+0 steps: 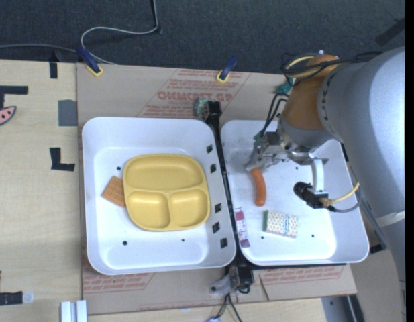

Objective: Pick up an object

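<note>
- We see the gripper low over the right bin, near that bin's upper left part, with the grey arm and its orange band reaching in from the right.
- The orange sausage-shaped piece lies in the right bin directly below the gripper; its upper end sits at the fingertips, though the view is too small and dark there for us to say whether it is touched.
- We cannot tell whether the claw is open or closed; nothing shows plainly between it.
- A small patterned packet lies on the bin floor below and to the right of the orange piece, apart from it.
- A thin wrapped bar lies along the right bin's left wall, near the packet.
- A black fitting with a yellow cable hangs from the arm just right of the orange piece.
- In the left bin a yellow divided plate takes up the middle, and a tan cracker-like square pokes out from under its left edge.
- The two bins sit side by side on a cardboard sheet, with yellow clips at its far edge.
</note>
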Robot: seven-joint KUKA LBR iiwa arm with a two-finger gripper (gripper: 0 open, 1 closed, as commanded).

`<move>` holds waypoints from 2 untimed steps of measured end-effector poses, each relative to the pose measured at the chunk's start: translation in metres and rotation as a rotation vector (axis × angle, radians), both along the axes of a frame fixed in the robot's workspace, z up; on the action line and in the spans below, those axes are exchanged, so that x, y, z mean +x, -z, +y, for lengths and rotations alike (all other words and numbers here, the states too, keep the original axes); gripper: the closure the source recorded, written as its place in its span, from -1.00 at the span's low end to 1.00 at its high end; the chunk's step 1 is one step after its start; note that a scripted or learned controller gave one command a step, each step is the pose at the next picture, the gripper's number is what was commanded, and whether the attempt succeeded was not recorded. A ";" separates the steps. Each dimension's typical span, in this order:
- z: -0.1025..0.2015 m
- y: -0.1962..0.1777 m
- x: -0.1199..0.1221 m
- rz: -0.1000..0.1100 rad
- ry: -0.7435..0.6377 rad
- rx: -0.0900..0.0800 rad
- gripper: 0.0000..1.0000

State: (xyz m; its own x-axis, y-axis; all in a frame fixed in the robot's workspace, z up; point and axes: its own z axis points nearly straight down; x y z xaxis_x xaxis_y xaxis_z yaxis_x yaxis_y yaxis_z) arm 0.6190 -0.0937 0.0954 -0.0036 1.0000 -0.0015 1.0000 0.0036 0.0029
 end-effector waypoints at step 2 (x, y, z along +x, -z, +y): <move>0.122 -0.157 -0.128 0.005 0.001 0.002 1.00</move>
